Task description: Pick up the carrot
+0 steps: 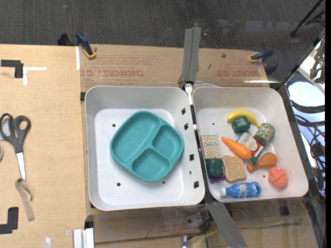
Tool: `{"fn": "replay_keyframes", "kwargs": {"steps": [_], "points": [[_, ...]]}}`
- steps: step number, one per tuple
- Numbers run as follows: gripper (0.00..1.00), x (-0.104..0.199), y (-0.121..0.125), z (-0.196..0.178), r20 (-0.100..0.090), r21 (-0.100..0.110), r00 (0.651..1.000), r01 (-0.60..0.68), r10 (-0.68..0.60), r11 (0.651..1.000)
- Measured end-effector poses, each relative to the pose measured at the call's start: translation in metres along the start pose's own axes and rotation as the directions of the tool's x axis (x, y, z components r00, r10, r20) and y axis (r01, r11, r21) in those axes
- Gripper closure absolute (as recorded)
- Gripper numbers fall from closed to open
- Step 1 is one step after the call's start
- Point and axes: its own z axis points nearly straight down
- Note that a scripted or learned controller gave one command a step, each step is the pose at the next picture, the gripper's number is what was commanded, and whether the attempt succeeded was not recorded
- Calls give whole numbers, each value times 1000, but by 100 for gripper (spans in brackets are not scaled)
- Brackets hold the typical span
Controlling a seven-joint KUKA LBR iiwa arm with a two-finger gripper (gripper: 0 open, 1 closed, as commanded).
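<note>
The camera view looks down on a bench (41,190) bearing two shallow white bins side by side. The left bin (98,154) holds a teal divided plate (147,145) with three compartments, lying flat near its middle.

The right bin (289,133) holds a cluster of toy foods. The carrot (237,147), orange and tapered, lies on its side near the middle of this bin, its tip pointing up-left. Just beside it to the right is a small carton (247,141), and above that a green can (264,133). A banana (244,115) lies further back, with a dark green item (240,124) touching it. Below the carrot sits a slice of bread (234,168), and a blue bottle (241,190) lies along the front wall. A drumstick (262,161) and a pink-orange fruit (278,177) rest to the right.

Scissors (15,133) lie on the bench, well apart from the bins.

The state of the pincer cannot be told.
</note>
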Motion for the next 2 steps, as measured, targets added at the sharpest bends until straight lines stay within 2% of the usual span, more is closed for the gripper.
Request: {"fn": "replay_keyframes", "kwargs": {"steps": [1, 2], "points": [[100, 6, -26, -9, 2, 2, 965, 261, -261, 965], [100, 65, 0, 7, 1, -1, 869, 495, -495, 869]]}}
